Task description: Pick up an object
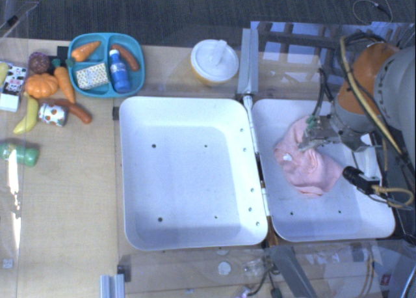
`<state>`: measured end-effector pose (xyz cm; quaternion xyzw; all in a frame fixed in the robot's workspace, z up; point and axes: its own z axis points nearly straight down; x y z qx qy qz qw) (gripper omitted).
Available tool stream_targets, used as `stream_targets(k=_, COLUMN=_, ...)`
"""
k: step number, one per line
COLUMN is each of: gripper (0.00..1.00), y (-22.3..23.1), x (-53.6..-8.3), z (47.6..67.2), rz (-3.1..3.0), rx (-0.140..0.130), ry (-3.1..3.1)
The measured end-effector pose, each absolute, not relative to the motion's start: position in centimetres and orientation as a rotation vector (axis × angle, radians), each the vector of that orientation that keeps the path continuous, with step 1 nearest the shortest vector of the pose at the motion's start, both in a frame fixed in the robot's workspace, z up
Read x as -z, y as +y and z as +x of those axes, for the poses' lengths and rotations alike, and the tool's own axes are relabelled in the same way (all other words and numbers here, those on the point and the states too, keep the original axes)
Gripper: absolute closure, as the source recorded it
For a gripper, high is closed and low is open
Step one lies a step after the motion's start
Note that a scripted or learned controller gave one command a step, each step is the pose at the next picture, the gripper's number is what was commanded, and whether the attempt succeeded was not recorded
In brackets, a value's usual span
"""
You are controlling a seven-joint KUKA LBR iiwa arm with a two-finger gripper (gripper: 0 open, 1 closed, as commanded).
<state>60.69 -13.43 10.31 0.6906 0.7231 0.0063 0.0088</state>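
The arm (pixel 390 95), grey with an orange band, reached in from the right over the right-hand white bin (pixel 364 222). Its end effector (pixel 312 135) was down on a crumpled pink cloth (pixel 305 163) that lay in the middle of that bin, a little toward the bin's left wall. The tip pressed into the upper part of the cloth, where the fabric bunched up around it. Whether it was spread apart or clamped on the fabric could not be told, since the wrist and the folds of cloth covered the tip. The cloth rested on the bin floor and was not lifted clear. Black and yellow cables (pixel 364 183) trailed from the wrist across the bin's right side.

The left-hand white bin (pixel 188 225) stood just beside the right one, with a narrow metal divider (pixel 257 160) between them.

On the tabletop (pixel 65 225) beyond the bins, near the far left corner, sat a blue divided plate (pixel 133 46) holding a toy carrot (pixel 86 50), a small blue bottle (pixel 119 70), a sausage-like piece and a checkered item. To its left lay a toy pumpkin (pixel 41 85), another carrot, a banana (pixel 27 118), a small can (pixel 52 114) and a green object (pixel 21 154) near the left edge. A white lidded cup (pixel 214 61) with a yellow rim stood behind the gap between the bins.
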Motion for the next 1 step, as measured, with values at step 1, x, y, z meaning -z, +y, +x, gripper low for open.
stream_targets(k=1, gripper=1.00, y=-6.21, x=-18.55, z=62.99, rz=2.010, rx=-0.004, ry=2.410)
